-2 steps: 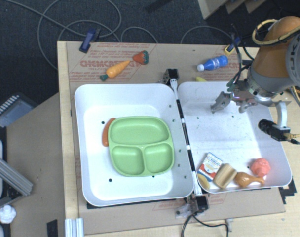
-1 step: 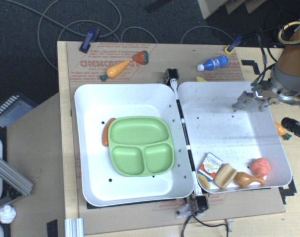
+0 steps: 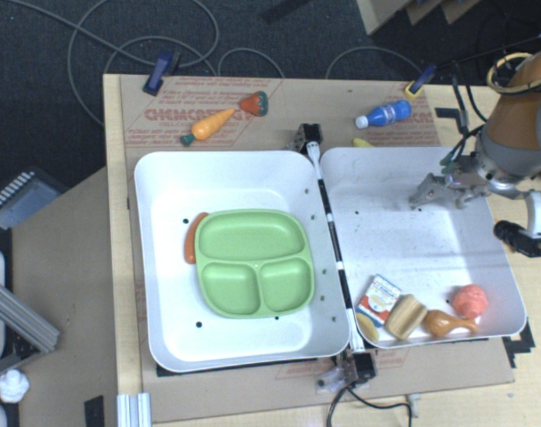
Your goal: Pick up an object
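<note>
My gripper (image 3: 446,197) hangs over the upper right part of the right bin (image 3: 404,238), open, with nothing between its fingers. The pickable objects lie along that bin's near edge, well below the gripper: a small white, red and blue box (image 3: 378,296), a tan bread-like piece (image 3: 405,317), an orange-brown curved piece (image 3: 446,325) and a pink lump (image 3: 471,300). In the left bin (image 3: 164,194) sits a green divided plate (image 3: 253,262), with a reddish sausage shape (image 3: 190,238) tucked against its left side.
Behind the bins on the bench lie a toy carrot (image 3: 211,124), a red and green piece (image 3: 256,103), a blue bottle (image 3: 385,114) and a blue clip (image 3: 159,72). A black divider (image 3: 328,229) separates the bins. The right bin's middle is bare floor.
</note>
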`<state>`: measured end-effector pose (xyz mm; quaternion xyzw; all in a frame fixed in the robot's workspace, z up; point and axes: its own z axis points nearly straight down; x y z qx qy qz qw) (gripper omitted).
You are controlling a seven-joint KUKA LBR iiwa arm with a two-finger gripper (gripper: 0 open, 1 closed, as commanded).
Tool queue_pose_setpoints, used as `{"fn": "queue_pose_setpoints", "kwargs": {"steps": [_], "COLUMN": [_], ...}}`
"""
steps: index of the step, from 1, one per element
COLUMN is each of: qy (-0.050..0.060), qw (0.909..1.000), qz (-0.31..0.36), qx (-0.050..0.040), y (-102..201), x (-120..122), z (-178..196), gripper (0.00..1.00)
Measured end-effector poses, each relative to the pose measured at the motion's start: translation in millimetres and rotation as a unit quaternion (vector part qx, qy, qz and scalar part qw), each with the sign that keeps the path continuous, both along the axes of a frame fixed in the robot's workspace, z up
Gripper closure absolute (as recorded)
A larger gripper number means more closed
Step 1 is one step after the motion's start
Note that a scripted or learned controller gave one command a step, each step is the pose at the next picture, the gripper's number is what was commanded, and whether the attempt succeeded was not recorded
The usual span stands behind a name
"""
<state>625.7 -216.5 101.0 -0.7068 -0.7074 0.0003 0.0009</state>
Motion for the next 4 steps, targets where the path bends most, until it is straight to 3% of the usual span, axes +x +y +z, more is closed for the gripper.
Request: {"fn": "queue_pose_setpoints", "kwargs": {"steps": [1,3,4], "qy": [-0.002,-0.004,-0.002], "qw": [1.0,1.0,1.0], "qz": [0.0,0.001,0.0], "qx": [-0.0008,-0.0021,-0.0005], "y": [-0.1,-0.3,34.9], "x": [1.0,2.2,27.0], "z": [11.0,31.6,17.5], "gripper": [1.0,1.0,1.0]}}
